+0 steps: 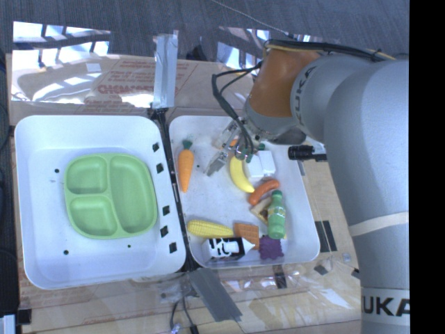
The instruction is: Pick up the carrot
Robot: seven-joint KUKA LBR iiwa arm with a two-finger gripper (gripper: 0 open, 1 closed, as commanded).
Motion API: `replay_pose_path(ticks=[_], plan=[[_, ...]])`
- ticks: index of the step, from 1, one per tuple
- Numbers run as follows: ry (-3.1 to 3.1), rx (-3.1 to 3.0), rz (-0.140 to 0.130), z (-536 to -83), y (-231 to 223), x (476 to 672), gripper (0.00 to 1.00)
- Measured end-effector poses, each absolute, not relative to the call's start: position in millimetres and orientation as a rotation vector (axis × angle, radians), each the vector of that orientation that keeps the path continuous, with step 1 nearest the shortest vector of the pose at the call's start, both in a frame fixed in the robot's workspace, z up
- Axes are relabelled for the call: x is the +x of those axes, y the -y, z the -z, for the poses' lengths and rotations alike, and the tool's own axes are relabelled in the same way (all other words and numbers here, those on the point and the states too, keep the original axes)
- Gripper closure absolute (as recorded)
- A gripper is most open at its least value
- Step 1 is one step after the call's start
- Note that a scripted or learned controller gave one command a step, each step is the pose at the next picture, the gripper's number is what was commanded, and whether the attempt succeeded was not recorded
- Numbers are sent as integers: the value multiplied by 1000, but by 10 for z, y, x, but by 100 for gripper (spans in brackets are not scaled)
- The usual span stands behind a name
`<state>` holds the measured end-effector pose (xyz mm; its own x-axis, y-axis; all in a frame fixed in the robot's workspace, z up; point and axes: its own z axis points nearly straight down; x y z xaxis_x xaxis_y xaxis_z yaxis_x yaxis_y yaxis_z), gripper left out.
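Shallow white bin at centre of frame (208, 202), second shallow white bin at left of frame (35, 152), side by side, walls touching along a black-clipped seam.

Grey arm with orange band (288, 82): extends in from right of frame, over the upper part of the centre bin. Two-finger gripper (222, 152): hovers in the upper middle of that bin, tilted down toward lower left of frame. Metal fingers (214, 165) spread apart, nothing between them.

Orange toy carrot with green leafy top (185, 167): lies flat on the floor of the centre bin, upper-left part, close beside the bin's left wall. Long axis nearly vertical in frame, green end toward top. Just left of the gripper, apart from the fingers, not touched.

Right of the gripper: curved yellow toy banana (242, 177); small white rectangular block (264, 164) just beside its upper end. Below these: orange-red toy sausage (264, 191), then green plastic bottle (277, 216) lying near the bin's right wall.

Along the lower edge of the same bin: yellow toy corn cob (208, 228), brown square cracker-like piece (246, 233), black-and-white carton (226, 246), purple lumpy toy (271, 248), packed close together.

Left bin: pale green three-compartment plastic plate (111, 195), roughly central on the floor.

Upper left of frame, behind the bins: brown cardboard sheet with red print (118, 82).
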<state>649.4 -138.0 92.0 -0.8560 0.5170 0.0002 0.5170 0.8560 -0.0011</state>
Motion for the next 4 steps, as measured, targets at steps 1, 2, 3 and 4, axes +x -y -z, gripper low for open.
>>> replay_pose_path(ticks=[1,2,3,4], plan=[[2992,-949,0,-1206,1002,6035,0],[2837,-1341,-8,-888,1037,6347,0],[2737,-1545,0,-1929,620,5797,0],[2634,-1705,-5,-889,1026,6080,0]])
